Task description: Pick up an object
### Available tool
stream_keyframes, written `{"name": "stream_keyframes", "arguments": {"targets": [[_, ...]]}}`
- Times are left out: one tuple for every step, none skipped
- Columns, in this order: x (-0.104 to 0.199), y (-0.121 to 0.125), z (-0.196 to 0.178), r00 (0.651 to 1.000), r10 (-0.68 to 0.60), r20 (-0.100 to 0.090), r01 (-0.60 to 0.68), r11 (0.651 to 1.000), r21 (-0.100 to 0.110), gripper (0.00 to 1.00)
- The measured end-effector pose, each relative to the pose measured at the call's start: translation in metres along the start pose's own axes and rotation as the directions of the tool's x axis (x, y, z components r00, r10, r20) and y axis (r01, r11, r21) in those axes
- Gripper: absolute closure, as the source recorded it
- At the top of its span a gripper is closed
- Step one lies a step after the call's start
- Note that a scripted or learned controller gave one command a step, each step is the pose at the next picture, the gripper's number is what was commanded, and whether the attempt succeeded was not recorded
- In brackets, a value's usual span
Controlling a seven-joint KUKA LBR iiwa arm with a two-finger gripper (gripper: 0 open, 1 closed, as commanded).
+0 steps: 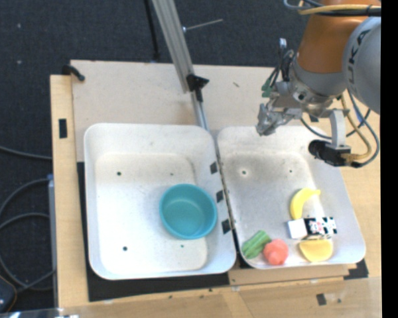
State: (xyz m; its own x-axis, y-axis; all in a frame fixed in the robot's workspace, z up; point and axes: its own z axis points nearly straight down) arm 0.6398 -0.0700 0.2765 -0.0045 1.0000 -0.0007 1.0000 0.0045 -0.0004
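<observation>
The right bin (pixel 265 177) holds its objects along the near side: a yellow banana (pixel 304 201), a small white box with black print (pixel 313 228), a yellow wedge (pixel 316 249), a red ball (pixel 275 252) and a green piece (pixel 255 244). A teal bowl (pixel 188 211) sits in the left bin (pixel 119 191). My gripper (pixel 268 123) hangs above the far edge of the right bin, well away from the objects, with nothing seen between its fingers.
A slanted metal pole (pixel 179 52) rises from the bench behind the seam between the bins. Black cabling (pixel 331 152) hangs off the arm over the right bin's far right corner.
</observation>
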Motion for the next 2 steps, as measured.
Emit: {"name": "stream_keyframes", "arguments": {"targets": [[0.048,-0.022,-0.002,1.0,-0.001,-0.002,0.001,1.0,-0.001,1.0],[0.093,-0.029,0.012,1.0,-0.001,-0.001,0.001,1.0,0.0,1.0]]}}
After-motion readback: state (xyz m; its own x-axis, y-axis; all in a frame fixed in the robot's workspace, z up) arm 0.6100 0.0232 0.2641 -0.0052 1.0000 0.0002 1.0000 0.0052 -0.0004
